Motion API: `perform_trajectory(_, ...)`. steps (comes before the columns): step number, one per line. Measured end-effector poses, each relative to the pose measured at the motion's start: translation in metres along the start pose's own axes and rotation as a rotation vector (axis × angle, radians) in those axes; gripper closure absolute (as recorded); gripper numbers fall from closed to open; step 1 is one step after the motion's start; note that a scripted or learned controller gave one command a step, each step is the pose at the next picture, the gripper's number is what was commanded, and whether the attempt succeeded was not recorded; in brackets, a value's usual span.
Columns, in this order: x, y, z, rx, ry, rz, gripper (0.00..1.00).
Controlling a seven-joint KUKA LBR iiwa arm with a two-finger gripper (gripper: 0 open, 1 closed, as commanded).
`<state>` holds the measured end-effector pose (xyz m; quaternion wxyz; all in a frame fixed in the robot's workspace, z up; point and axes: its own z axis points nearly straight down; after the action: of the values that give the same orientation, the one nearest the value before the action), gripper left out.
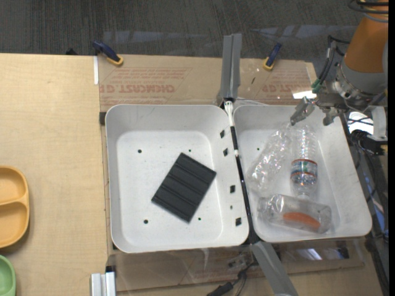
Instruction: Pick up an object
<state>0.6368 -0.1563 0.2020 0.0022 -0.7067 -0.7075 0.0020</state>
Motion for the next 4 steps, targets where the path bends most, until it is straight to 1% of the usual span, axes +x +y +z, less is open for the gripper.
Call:
perform_trajectory(1, 0.000, 0.000, 0.000, 0.000, 0.000, 0.000, 0.00)
perform_trajectory(2, -0.040, -0.047, 0.111, -0.006, -0.001, -0.095, 0.00)
perform_trajectory(3, -0.041, -0.047, 0.102, -0.007, -0.002, -0.090, 1.00)
perform_trajectory(4, 0.009, -0.030, 0.019, -0.004, -0.001, -0.208, 1.00)
